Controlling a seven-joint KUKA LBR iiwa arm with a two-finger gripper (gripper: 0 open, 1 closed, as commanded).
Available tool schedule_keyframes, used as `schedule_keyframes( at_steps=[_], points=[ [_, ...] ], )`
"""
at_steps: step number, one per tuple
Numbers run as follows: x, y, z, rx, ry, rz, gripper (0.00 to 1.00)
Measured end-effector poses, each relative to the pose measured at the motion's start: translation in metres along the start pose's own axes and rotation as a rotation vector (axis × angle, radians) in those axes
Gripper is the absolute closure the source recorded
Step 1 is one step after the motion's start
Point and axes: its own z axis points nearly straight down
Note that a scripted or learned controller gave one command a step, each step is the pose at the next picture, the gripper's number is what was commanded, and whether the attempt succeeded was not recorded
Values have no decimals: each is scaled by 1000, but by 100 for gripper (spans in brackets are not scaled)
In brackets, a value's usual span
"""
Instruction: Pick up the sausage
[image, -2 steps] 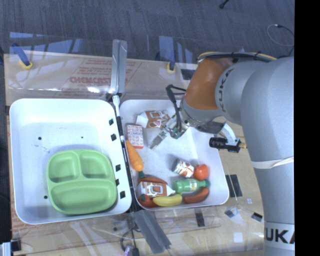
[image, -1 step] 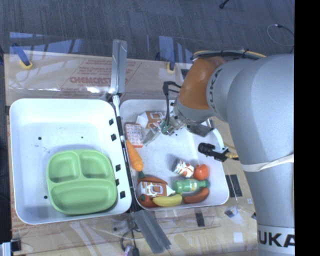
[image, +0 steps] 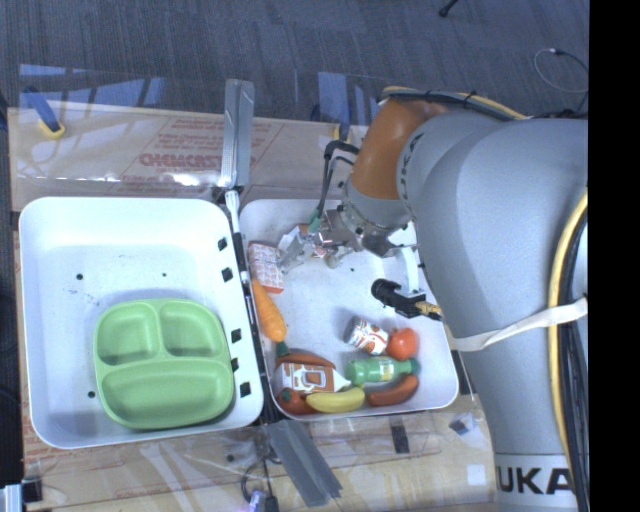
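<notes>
I'm holding the gripper (image: 318, 243) high in the right bin (image: 440, 395); finger state unreadable. Sausage (image: 392, 391) is lying against the near wall, well apart, ungrasped.

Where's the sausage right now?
The reddish-brown sausage lies at the near edge of the right white bin, just under the green bottle and right of the yellow banana.

The big grey robot arm (image: 500, 240) is reaching in from the right side. Its orange band (image: 385, 150) is sitting just above the wrist. The arm is bending down and pointing to the left. The small silver two-finger gripper (image: 312, 245) is hanging low at its tip, tilting left.
</notes>
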Motion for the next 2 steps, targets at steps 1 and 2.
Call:
schedule_keyframes(
  at_steps=[1,2],
  points=[
    [-24,-5,-6,-44,-2,550,0],
    [-13,0,-5,-12,-15,108,0]
  ],
)
